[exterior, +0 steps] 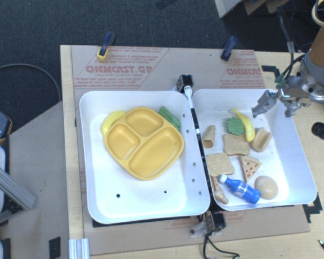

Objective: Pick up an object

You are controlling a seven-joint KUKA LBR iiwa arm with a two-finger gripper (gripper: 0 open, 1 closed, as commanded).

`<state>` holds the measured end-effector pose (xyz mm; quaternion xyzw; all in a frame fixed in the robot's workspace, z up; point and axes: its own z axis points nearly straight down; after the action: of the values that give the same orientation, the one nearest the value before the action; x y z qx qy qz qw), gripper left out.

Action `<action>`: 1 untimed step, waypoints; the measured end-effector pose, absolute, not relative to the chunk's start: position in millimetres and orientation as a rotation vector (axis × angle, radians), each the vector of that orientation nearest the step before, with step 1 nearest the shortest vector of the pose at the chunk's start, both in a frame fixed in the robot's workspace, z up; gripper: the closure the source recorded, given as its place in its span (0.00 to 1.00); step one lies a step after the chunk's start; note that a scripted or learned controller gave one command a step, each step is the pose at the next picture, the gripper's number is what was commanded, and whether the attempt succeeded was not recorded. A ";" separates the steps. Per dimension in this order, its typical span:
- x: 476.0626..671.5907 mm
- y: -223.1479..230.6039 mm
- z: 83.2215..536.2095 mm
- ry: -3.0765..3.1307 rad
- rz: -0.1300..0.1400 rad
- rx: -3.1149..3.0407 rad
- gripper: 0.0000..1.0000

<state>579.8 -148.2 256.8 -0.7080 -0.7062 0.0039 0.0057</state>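
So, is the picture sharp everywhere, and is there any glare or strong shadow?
Camera view: even, soft light; the yellow divided plastic tray and blue plastic bottle look fairly sharp; the gripper is slightly blurred; mild shine on the left white bin; shadows faint.

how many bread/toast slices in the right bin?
2 square slices: one toast slice mid-bin below the banana, another bread slice just lower left of it. The triangular piece looks more like pizza; some items overlap, so one could be hidden.
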 end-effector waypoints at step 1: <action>582.0 -148.0 263.7 -2.221 0.001 -2.221 0.00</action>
<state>582.0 -148.0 263.7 -0.7072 -0.7070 0.0002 0.0004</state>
